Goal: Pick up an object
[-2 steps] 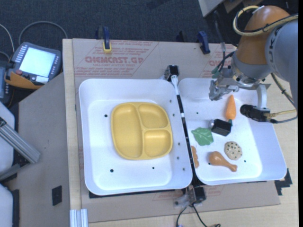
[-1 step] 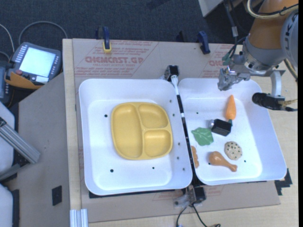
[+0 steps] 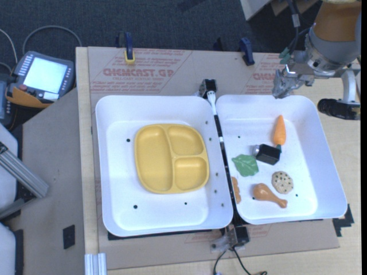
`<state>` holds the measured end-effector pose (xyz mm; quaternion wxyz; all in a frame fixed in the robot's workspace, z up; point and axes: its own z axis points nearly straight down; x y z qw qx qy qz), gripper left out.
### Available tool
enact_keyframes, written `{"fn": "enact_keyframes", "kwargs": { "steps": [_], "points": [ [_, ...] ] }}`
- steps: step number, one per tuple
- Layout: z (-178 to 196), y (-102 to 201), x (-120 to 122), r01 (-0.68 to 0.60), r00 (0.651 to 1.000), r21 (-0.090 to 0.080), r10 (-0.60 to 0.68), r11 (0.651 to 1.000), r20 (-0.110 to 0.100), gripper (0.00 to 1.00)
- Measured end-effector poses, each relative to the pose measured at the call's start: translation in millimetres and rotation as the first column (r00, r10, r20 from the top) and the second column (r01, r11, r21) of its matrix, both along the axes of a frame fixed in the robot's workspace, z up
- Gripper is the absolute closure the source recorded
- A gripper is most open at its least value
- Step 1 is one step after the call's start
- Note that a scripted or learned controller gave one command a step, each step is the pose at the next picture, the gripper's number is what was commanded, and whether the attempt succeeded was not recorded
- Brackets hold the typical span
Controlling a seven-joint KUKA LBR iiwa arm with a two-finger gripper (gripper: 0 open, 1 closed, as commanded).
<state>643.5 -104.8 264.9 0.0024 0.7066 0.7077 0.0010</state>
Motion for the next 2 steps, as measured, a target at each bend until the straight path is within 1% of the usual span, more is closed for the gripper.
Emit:
{"fn": "enact_keyframes", "kwargs": {
  "steps": [1, 2],
  "points": [
    [-17.1, 51.3, 9.5, -0.004, 1.0, 0.004, 0.004, 1.0, -0.011, 1.0],
    [-20.4, 97.7, 4.4, -0.004, 1.0, 0.004, 0.004, 1.0, -0.012, 1.0]
  ]
}}
